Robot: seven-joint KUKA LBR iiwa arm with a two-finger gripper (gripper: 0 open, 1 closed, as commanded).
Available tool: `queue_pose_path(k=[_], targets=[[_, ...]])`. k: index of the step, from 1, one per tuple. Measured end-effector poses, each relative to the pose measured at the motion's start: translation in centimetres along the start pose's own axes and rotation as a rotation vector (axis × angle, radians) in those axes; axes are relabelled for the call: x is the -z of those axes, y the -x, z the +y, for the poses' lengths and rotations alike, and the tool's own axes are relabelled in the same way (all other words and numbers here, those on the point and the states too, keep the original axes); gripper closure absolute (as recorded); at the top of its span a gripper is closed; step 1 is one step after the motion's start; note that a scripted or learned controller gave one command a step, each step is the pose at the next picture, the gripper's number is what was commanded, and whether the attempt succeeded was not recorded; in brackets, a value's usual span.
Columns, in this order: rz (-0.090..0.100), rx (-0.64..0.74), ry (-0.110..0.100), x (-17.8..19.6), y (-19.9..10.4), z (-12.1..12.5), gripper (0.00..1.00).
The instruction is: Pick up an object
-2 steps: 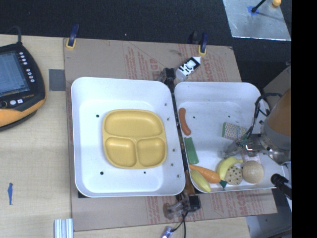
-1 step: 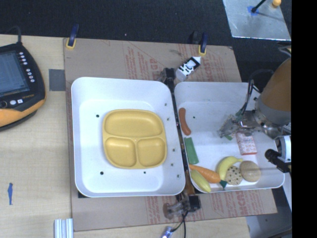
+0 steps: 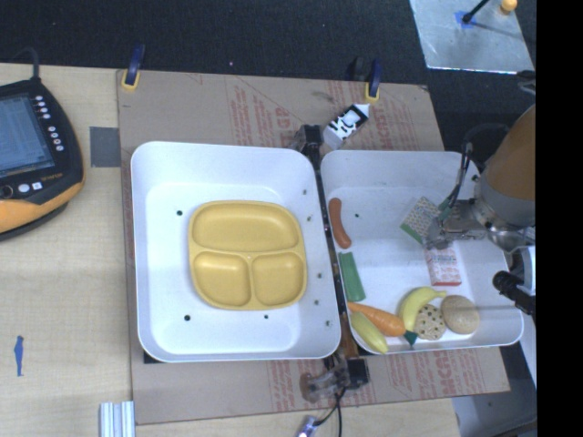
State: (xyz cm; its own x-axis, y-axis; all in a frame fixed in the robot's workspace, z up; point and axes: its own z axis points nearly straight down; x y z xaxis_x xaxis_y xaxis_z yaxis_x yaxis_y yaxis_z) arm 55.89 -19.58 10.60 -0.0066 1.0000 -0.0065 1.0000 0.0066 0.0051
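Camera view, bench: we see a pale wood-grain bench (image 3: 64, 317) with a flat brown cardboard sheet (image 3: 237, 107) printed with faint red lettering, held at its far edge by blue-and-yellow clamps (image 3: 133, 66).
Background: dark carpet-like floor lies beyond the bench.
Left bin: we note a shallow white bin (image 3: 150, 244) with rounded corners and a smooth, glossy wall. It holds a matte yellow tray (image 3: 248, 253) with three moulded compartments, one wide and two smaller.
Right bin: a matching white bin (image 3: 383, 176) touches the left bin along their shared edge.
Task objects, right bin: a slim reddish-brown sausage shape (image 3: 340, 223) lies near the left wall; a flat green rectangular bar (image 3: 351, 276) lies just below it. At the near edge, we see a tapered orange carrot (image 3: 378, 319), two curved yellow bananas (image 3: 414, 303), a speckled round cookie (image 3: 430, 322) and a smooth tan rounded lump (image 3: 461, 316), clustered and touching.
Flat items: a green-patterned packet (image 3: 421, 217) and a white-and-red card (image 3: 444, 267) lie in the bin's right half.
Arm: the grey arm (image 3: 515, 167) enters from the right.
Gripper: the gripper (image 3: 442, 235) sits over the packet's edge; we cannot tell whether it is released or clenched.
Pendant: a rounded orange-and-grey control pendant (image 3: 32, 157) with a screen rests at far left.
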Motion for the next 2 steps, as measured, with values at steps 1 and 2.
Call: queue_pose_path(k=[1,2], targets=[[0.0,0.0,0.0,0.0,0.0,0.0,0.0],[-0.001,0.001,-0.001,1.0,0.1,0.0,1.0]])
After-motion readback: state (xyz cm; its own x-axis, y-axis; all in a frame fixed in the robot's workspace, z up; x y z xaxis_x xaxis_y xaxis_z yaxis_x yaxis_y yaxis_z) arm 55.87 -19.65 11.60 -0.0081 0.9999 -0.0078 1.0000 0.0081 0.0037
